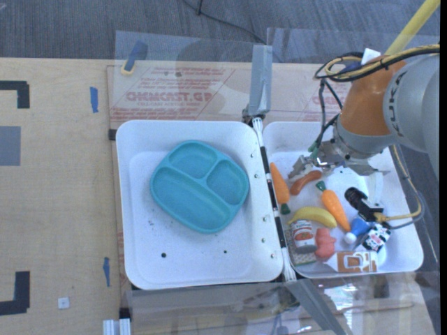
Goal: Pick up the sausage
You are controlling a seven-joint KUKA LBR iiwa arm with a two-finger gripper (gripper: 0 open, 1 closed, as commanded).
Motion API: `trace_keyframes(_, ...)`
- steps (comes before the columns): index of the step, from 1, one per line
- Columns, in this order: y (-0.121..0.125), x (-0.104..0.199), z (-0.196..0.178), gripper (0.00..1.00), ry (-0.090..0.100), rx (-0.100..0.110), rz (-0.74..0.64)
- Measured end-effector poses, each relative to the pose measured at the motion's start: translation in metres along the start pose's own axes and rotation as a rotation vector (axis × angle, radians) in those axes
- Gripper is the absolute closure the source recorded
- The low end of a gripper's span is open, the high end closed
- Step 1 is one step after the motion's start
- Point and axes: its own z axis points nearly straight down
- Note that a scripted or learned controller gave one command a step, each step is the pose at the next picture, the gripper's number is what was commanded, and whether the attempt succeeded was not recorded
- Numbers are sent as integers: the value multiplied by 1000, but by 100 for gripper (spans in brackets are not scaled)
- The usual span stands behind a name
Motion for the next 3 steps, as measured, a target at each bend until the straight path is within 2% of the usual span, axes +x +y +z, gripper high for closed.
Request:
trace_keyframes(1, 0, -4, -10, 100, 0, -3, 6)
trace_keyframes(2, 0, -4, -10, 0, 0, -3, 6)
trace_keyframes(3, -48, 6, -1, 0, -1, -3, 24)
